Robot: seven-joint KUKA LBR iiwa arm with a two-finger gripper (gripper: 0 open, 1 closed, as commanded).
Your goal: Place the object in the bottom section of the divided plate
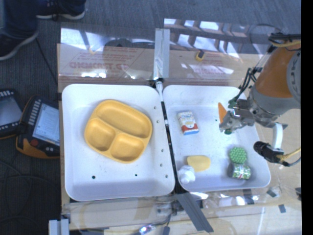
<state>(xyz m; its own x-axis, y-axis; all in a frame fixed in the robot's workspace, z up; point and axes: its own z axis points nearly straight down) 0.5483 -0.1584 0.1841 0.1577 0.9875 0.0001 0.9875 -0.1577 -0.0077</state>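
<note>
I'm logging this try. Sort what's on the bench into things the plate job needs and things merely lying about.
Job:
divided plate, yellow, in the left bin
gripper, over the right bin
which object it should take is unclear

Lying about, all in the right bin:
small carton
orange piece
yellow lump
white lump
green ball
green can

Yellow divided plate (118,129) in left bin (73,180). Gripper (229,127) over right bin (264,180), carton (188,122) at nine o'clock, green can (239,171) at five.
</note>
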